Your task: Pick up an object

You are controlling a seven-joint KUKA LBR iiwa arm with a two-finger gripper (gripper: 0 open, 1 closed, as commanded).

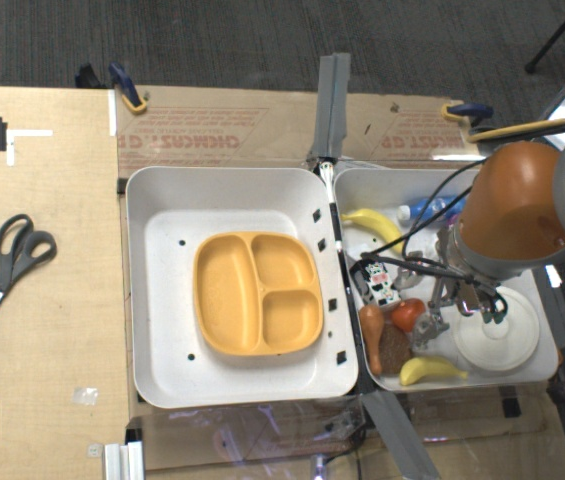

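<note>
The left bin (152,298) holds a yellow divided plate (258,293). The right bin (537,368) holds bananas (432,371), a tomato (408,315) and a white bowl (502,338). The gripper (432,323) hangs beside the tomato; its grip cannot be made out.

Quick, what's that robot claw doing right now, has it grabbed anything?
Gripper: cannot be told; it hangs low in the right white bin, above the red tomato-like toy.

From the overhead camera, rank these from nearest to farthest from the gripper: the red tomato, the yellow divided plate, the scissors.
Measured from the gripper, low in the right bin:
1. Red tomato, just to its left in the same bin.
2. Yellow divided plate, in the middle of the left bin.
3. Scissors, out on the wooden bench at the far left.
</note>
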